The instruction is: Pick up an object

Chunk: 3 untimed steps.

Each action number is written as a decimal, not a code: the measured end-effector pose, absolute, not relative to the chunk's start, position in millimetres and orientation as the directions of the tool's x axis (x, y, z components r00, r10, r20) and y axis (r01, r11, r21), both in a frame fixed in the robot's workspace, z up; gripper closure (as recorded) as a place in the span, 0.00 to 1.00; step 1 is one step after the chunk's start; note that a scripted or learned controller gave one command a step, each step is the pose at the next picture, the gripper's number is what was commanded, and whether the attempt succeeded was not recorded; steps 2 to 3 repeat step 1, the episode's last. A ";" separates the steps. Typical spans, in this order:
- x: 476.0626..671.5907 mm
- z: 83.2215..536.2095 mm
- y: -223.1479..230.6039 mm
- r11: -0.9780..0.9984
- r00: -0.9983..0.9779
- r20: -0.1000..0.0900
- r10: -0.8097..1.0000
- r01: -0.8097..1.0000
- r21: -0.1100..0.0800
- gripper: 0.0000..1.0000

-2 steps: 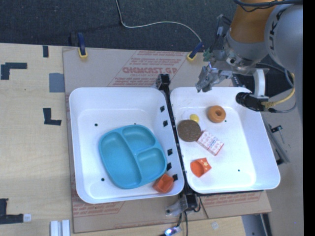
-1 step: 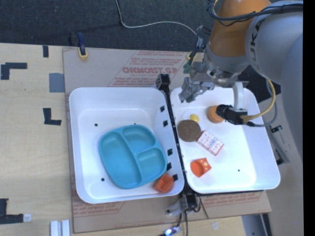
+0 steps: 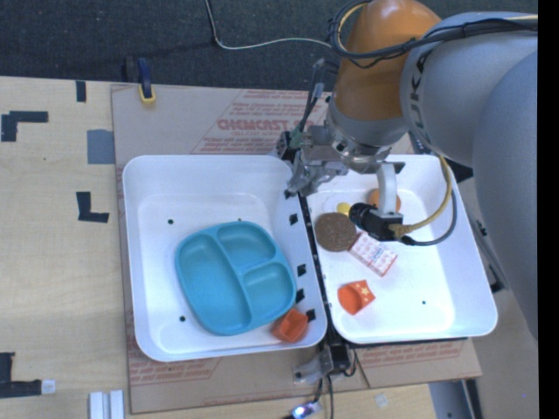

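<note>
Over the far end of the wall shared by the two bins, just at the seam, hangs low the gripper (image 3: 307, 171), below the orange band (image 3: 377, 55) of the grey arm (image 3: 476, 85) reaching in from the right. Impossible to tell from this angle whether open or closed; nothing visibly gripped. In the left bin (image 3: 133, 234), toward its near half, lies flat a blue divided plate (image 3: 231, 273) with three compartments, and just beside its near right edge, tucked into the bin's near right corner, an orange lump (image 3: 291, 326). In the right bin (image 3: 454, 321), close to the shared wall and near the gripper yet apart from it, lies a brown round disc (image 3: 334, 231); touching or nearly touching its right side, a small red-and-white packet (image 3: 374, 254), tilted. Nearer the front, apart from both, sits an orange-red piece (image 3: 355, 297). Beyond the disc, a small yellow item (image 3: 344, 208), partly hidden by a black fitting on the arm's cable, too covered to identify. Under both bins, a brown cardboard sheet (image 3: 218, 125).
</note>
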<state>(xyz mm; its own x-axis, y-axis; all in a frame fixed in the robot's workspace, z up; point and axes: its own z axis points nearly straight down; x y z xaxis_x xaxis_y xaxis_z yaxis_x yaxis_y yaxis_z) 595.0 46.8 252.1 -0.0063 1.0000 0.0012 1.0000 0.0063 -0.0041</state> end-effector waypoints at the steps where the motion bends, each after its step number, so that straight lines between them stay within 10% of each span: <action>1: 558.9 251.7 87.0 0.006 -0.006 0.001 1.000 1.000 -0.004 1.00; 3: 558.9 251.7 87.0 0.006 -0.006 0.001 1.000 1.000 -0.004 1.00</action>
